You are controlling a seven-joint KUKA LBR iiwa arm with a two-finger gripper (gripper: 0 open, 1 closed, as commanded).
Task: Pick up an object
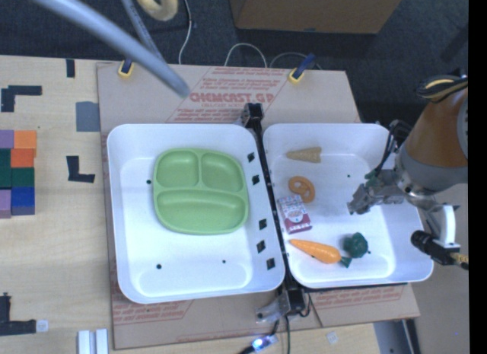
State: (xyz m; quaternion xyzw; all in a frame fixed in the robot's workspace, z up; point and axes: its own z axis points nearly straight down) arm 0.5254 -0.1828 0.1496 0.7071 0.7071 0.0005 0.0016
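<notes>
A: Start nearest the camera. What lies at the front of the right bin (411, 272)?

B: A toy carrot (315, 250), lying on its side, with a small dark green toy (354, 244) just beside its tip. Nothing grips either one.

A: And behind those?

B: A pink packet (294, 215) close to the divider, then a pretzel (301, 188) just beyond it, and furthest back a tan cone (303, 154) lying on its side. All rest on the bin floor, apart from one another.

A: Where is the gripper (366, 197)?

B: Over the right side of that bin, between the dark green toy and the cone, reaching in from the right. It is above bare floor with nothing between its fingers. The tips are too blurred for me to say whether they are wide or narrow.

A: The left bin (122, 192)?

B: It holds a green divided plate (202, 191), well apart from the arm.

A: So which step is this?

B: I judge it the approach: no object is picked yet. The next move calls for settling on one target, likely the green toy as the nearest, centring over it, and descending straight so the carrot is not nudged.
</notes>
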